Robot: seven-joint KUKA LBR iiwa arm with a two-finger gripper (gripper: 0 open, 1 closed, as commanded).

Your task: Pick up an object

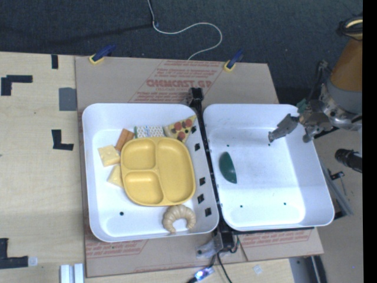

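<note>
Your hand (pixel 293 128) hangs over the right bin (pixel 306 208) near its 1 o'clock corner, fingers spread open and gripping nothing. A dark green object (pixel 228 167) lies at that bin's 9 o'clock side. The left bin (pixel 97 217) holds a yellow tray (pixel 158 171) with a croissant (pixel 179 217) at its 5 o'clock.

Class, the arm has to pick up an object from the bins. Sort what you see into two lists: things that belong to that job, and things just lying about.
Belongs to the job:
tool, over the right bin
green object in the right bin
yellow divided plate, croissant and crackers in the left bin

Just lying about:
white cable
cardboard sheet
</note>
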